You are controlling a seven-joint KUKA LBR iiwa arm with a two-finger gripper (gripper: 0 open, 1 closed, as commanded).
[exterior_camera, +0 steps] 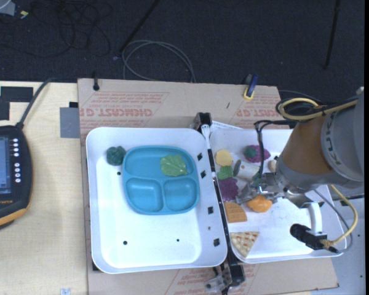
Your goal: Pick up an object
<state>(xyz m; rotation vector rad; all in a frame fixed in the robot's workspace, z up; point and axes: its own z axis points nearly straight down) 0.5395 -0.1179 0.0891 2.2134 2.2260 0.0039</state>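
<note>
Two white bins are set side by side on the counter [43, 238]. In the left bin [104, 238] a blue divided tray [154, 192] is seen, with a green leafy piece [174, 165] lying in its upper right compartment; a dark green ball [115, 155] rests just beside the tray's upper left corner. The right bin [277, 241] is crowded along its left side with a yellow piece [224, 158], a purple cluster [228, 188], a tan cracker [235, 212] and a wedge-shaped slice [244, 241]. The end effector [258, 189] is lowered into this bin, just above an orange object [259, 204]. Whether it is released or clenched cannot be told. A black handheld controller [3, 174] lies at the far left.
</note>
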